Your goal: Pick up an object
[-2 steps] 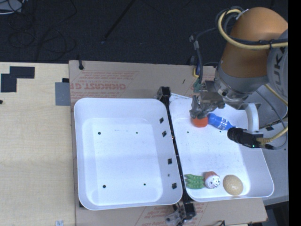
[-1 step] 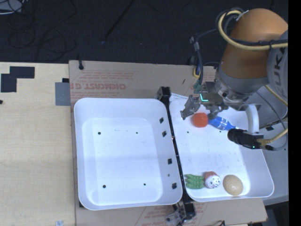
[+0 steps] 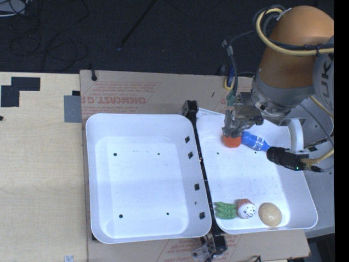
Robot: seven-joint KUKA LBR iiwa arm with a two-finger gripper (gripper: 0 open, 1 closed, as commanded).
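Tan egg [image 3: 269,214] at front; end effector [image 3: 233,131] over orange obj [image 3: 232,141], grip state unclear.

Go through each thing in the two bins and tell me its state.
Orange round object: under the gripper, in the right white bin.
Blue bottle-like object: lying flat beside it.
Green leafy toy: lying at the near wall.
White spotted ball: resting there.
Tan egg-shaped object: resting there.
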